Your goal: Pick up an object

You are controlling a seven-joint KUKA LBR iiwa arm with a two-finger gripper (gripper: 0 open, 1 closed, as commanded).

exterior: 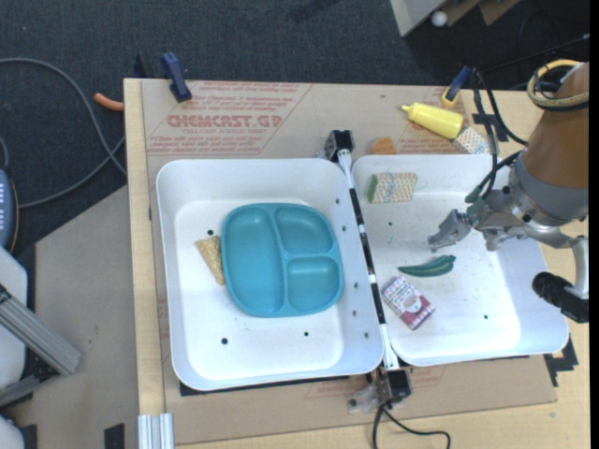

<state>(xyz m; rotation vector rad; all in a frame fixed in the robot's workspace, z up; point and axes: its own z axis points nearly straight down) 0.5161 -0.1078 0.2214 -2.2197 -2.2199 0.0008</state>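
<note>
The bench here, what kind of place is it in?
Probably a robotics lab: two white bins clamped to a bench, a grey arm's gripper reaching over them, loose cables on dark carpet.

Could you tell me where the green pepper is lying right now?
The pepper lies in the right bin, near its middle, just below the hand and above the small red packet.

Tray in left bin; pepper perhaps right.
</note>
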